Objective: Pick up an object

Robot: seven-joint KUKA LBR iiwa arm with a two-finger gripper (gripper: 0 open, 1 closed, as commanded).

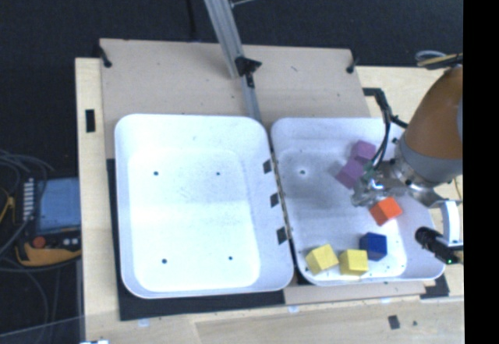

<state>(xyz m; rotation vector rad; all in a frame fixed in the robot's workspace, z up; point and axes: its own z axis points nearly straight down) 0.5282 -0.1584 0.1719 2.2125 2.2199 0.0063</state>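
The right bin (312,179) holds two purple blocks (357,163), an orange block (385,211), a blue block (374,245) and two yellow blocks (337,260). My gripper (369,191) hangs low over the right side of that bin, between the purple blocks and the orange block. The orange block lies just right of and below the fingertips. I cannot make out anything between the fingers. The arm's orange band (437,120) is at the right edge.
The left bin (191,202) stands beside the right one, with small dark clips (274,198) along the shared rim. A slanted metal pole (222,15) rises behind the bins. A blue box and cables (54,210) lie off the bench's left side.
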